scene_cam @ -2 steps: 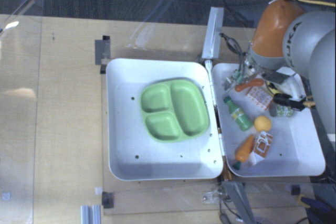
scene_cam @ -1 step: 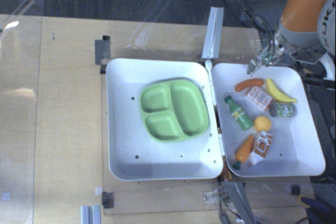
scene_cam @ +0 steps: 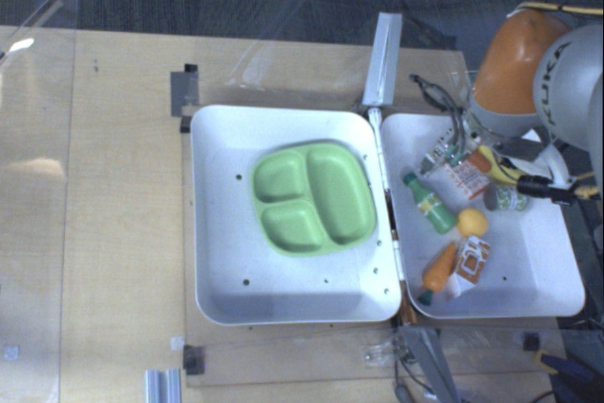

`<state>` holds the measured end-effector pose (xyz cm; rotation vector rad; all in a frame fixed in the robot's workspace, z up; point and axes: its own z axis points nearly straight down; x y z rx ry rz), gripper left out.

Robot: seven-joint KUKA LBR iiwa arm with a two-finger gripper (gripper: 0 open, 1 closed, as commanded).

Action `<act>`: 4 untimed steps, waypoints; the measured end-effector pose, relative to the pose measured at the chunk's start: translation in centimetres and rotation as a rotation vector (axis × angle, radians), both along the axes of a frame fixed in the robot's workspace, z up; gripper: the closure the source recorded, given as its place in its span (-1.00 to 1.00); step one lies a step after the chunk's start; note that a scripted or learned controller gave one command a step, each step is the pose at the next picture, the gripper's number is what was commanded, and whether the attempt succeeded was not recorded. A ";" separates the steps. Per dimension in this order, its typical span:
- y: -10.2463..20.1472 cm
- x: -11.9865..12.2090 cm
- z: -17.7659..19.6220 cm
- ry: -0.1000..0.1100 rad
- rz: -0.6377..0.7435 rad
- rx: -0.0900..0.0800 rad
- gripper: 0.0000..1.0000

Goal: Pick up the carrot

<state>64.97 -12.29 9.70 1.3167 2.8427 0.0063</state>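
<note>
Overhead, camera view: wooden counter (scene_cam: 104, 203) bearing two shallow white bins side by side. Left bin (scene_cam: 226, 288) holds a green divided plate (scene_cam: 313, 197), lying flat near the centre. Right bin (scene_cam: 547, 283) holds: carrot (scene_cam: 439, 268), orange, lying at a slant near the front left corner, just beside a small printed packet (scene_cam: 472, 260); green bottle (scene_cam: 429, 206) on its side; yellow lemon (scene_cam: 473, 222); further mixed items at the rear. Gripper (scene_cam: 453, 146) over the rear of the right bin, well apart from the carrot; state of the fingers cannot be told.
</note>
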 end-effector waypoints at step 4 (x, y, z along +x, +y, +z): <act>-0.1 1.4 -0.8 0.005 0.641 0.001 -1.00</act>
